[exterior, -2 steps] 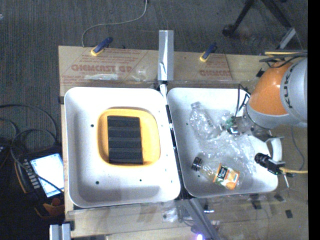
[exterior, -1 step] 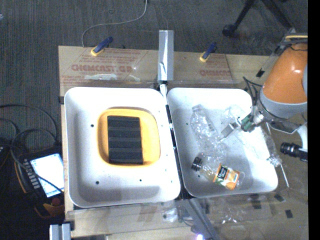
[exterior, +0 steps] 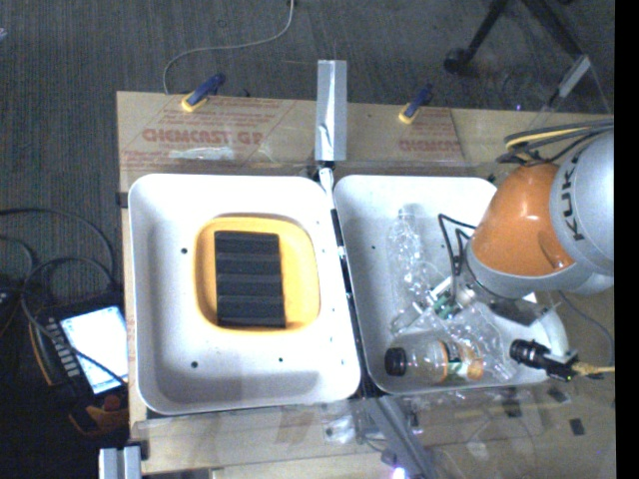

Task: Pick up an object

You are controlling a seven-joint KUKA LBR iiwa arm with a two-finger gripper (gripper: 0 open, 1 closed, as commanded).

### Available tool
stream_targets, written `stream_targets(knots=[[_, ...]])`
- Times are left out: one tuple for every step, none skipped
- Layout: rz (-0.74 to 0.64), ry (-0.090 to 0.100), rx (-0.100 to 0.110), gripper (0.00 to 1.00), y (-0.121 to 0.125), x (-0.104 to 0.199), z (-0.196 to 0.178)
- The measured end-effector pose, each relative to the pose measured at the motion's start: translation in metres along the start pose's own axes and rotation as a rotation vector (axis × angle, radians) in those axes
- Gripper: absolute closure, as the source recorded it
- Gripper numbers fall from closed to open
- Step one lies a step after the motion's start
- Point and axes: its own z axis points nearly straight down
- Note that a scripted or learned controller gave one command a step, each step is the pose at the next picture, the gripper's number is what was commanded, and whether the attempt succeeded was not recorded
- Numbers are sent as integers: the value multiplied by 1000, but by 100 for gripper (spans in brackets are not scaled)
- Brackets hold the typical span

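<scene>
White plastic formed both bins. From the camera view, the left bin (exterior: 160,297) held a yellow tray (exterior: 258,276) with a black ribbed block (exterior: 249,278) inside. The right bin (exterior: 364,267) held a clear plastic bottle (exterior: 407,242) near its middle and a black-capped bottle (exterior: 436,361) lying on its side by the front wall. The gripper (exterior: 445,305) hung low between the two bottles; its state could not be told.

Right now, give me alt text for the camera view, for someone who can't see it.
A grey and orange robot arm reaches from the right over the right white bin, which holds clear plastic bottles, one lying capped near the front. The left white bin holds a yellow tray with a black ribbed block.
</scene>
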Motion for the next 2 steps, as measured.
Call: stream_targets(knots=[[242,-3,-6,0,15,-40,3],[241,-1,-8,100,16,-39,-6]])
